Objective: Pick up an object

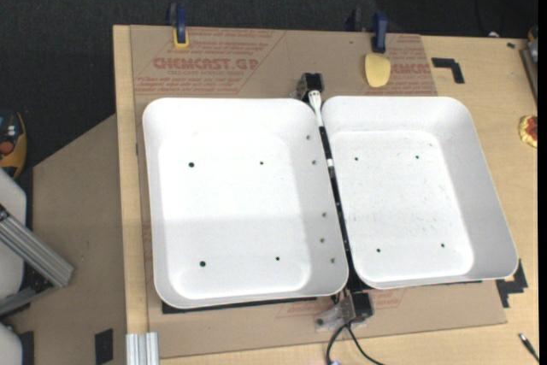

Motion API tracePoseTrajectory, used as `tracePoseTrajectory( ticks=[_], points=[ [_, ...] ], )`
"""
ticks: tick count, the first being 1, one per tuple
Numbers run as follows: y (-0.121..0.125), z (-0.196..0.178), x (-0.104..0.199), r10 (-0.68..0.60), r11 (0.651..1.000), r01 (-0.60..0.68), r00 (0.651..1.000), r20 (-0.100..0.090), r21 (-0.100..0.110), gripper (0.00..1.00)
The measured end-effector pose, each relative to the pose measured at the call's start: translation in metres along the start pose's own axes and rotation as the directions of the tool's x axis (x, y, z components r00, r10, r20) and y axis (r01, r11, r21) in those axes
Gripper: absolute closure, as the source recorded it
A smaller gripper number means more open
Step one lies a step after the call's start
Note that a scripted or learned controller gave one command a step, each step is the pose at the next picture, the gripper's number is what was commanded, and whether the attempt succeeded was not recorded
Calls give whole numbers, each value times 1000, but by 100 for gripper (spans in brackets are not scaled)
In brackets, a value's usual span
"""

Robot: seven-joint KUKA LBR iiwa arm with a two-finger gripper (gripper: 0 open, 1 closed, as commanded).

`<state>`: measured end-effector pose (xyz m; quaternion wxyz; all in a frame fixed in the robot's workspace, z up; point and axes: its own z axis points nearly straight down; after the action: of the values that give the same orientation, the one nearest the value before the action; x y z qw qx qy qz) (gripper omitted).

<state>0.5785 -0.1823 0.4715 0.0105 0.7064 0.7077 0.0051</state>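
The likeliest thing for me to pick is the yellow lump [377, 70] on the bench [222, 68], just beyond the right bin's [402, 192] far rim (my claw's state I cannot tell).

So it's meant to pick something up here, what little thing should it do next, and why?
Probably bring the arm in over the bench and search before any grab. The left bin and right bin show bare white floors with a few small dark dots, which look like marks or holes, not things to lift. The one loose-looking item is a small yellow piece on the brown board behind the right bin.
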Motion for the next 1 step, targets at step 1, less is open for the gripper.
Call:
tracePoseTrajectory(
  ticks=[1],
  points=[
    [61, 138, 41, -4, 999, 4, 1000, -12, 32, 100]
  ],
)
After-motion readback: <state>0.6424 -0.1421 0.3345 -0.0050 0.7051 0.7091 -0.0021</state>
